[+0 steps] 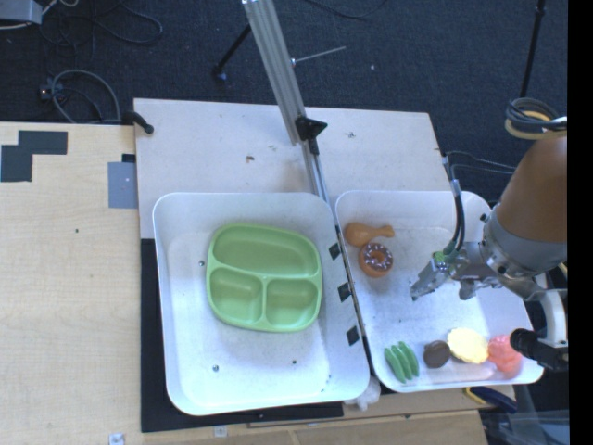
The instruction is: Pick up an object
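Observation:
My gripper (441,292) hangs over the middle of the right bin (408,213), open, its two grey fingers spread with only bare bin floor showing between them. To its left lie a brown frosted donut (375,259) and an orange drumstick-shaped toy (367,233), both apart from the fingers. Along the bin's near edge sit a green ribbed piece (401,361), a dark brown lump (436,353), a yellow piece (468,346) and a pink-red piece (505,354).
The left bin (176,341) holds a green divided plate (264,278). A ridge with black clips (341,276) separates the bins. A metal rail (283,68) slants in from the back. The arm's orange-banded wrist (537,193) stands over the right bin's right side.

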Robot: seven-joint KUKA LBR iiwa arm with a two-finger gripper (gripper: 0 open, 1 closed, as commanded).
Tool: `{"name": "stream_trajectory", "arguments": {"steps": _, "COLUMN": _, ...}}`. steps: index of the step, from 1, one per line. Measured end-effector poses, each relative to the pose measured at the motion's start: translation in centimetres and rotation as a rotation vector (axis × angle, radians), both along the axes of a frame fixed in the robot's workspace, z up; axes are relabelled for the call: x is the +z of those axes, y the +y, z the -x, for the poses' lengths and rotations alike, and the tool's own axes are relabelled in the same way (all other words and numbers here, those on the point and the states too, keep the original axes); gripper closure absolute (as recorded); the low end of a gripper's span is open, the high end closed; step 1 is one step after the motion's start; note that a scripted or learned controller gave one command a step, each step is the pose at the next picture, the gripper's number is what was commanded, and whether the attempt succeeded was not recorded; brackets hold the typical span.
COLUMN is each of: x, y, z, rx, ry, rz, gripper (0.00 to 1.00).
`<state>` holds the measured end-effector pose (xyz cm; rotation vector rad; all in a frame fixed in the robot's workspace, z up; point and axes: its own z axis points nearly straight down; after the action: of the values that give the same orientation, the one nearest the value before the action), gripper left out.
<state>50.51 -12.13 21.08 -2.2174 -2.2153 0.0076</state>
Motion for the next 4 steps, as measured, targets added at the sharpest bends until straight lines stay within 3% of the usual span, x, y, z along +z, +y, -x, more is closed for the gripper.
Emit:
{"name": "stream_trajectory", "arguments": {"steps": 2, "x": -11.4, "y": 0.3, "z": 1.2, "rx": 0.0, "ry": 0.0, "rz": -0.001, "gripper": 0.0}}
{"name": "stream_trajectory", "arguments": {"steps": 3, "x": -10.1, "y": 0.1, "z": 1.1, "rx": -0.006, "ry": -0.004, "rz": 0.0, "gripper": 1.0}}
{"name": "stream_trajectory", "arguments": {"steps": 4, "x": -3.9, "y": 0.5, "z": 1.0, "rx": 0.003, "ry": -0.011, "rz": 0.002, "gripper": 1.0}}
